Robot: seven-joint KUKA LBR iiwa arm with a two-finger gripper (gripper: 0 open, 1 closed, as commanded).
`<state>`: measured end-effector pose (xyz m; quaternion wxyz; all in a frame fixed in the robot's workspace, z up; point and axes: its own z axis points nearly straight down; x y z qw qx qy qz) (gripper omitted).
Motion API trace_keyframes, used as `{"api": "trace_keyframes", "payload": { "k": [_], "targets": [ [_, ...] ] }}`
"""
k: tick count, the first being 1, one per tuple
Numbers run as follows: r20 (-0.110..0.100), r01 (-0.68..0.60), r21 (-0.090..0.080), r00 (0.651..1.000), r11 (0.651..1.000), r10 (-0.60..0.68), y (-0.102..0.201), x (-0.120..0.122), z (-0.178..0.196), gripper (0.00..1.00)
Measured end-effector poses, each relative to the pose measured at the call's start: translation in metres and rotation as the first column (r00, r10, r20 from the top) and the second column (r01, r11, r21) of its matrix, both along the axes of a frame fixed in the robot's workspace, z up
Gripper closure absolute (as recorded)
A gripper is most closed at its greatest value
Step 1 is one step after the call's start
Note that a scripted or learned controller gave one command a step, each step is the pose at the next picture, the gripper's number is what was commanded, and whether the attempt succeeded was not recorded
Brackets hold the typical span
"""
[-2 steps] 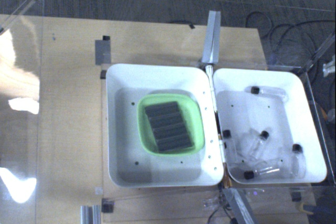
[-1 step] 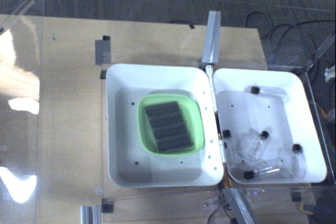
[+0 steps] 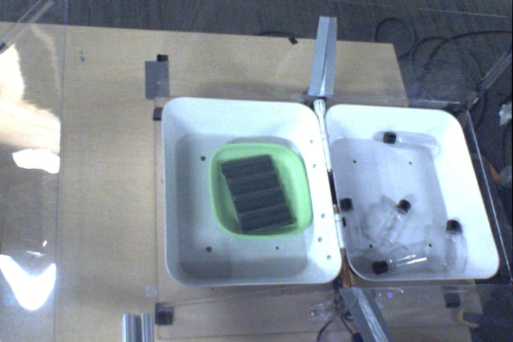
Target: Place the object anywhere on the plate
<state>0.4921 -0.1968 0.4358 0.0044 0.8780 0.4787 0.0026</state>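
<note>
A square lime-green plate (image 3: 300,172) lies in the middle of the left white bin (image 3: 186,252). A dark grey, ribbed rectangular object (image 3: 256,193) rests flat on the plate, turned slightly so that its long side runs from upper left to lower right. It lies within the plate's rim.
The right white bin (image 3: 365,132) holds several clear plastic vials with black caps, such as one (image 3: 391,222) near its middle and one (image 3: 397,260) at its front edge. A grey metal bar (image 3: 324,56) stands behind the seam between the bins. Cables lie at the back right.
</note>
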Motion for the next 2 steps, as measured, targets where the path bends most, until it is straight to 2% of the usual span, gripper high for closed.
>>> {"api": "trace_keyframes", "payload": {
  "k": [2],
  "targets": [
    [0.001, 0.204, 0.003, 0.979, 0.979, -0.204, -0.0017, -0.0032, 0.0003, 0.0]
  ]
}}
